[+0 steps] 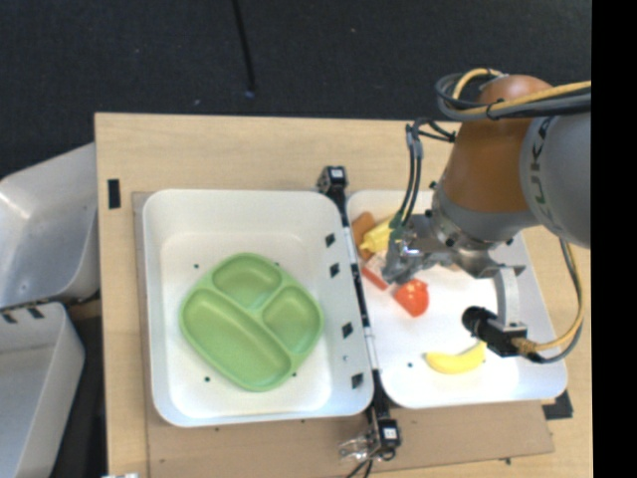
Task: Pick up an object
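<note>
Pale wooden bench (249, 152); glossy green sectioned tray (251, 320); curved banana (455, 360); jaws' state untellable.

Two white bins sit on a pale wood-toned worktop (239, 152). The left bin (159, 366), well away from the hand (401, 264), carries a plain light-green divided plate (251, 320). In the right bin (438, 391), a red tomato-like piece (412, 297) lies just below the metal-grey hand, a yellow piece (376, 235) and an orange-brown one (362, 223) just beside it on the far side, and a yellow banana (456, 360) farther below. The arm (557, 167) is grey — its wrist band (488, 157) orange-brown — with black and yellow cables.
</note>
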{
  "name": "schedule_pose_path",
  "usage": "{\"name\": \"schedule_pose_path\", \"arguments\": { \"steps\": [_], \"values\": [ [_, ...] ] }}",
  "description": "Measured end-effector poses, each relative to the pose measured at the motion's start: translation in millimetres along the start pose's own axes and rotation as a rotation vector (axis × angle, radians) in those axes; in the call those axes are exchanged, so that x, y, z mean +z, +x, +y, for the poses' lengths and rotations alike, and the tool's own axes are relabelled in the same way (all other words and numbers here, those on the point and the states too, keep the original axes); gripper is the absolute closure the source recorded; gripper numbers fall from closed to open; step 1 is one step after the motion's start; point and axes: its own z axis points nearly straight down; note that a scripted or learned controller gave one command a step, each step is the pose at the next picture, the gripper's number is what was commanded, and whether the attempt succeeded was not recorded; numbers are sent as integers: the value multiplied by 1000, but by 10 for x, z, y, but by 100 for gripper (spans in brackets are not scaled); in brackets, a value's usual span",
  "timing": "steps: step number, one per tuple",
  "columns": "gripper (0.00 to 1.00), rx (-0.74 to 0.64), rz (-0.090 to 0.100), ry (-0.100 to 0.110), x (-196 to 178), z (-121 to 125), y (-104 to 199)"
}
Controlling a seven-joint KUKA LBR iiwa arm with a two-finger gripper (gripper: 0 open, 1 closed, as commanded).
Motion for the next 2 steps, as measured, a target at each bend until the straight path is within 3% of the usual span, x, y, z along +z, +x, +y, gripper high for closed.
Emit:
{"name": "schedule_pose_path", "arguments": {
  "steps": [2],
  "values": [
    [100, -3, 1, -3, -118, 179, 1032]
  ]
}}
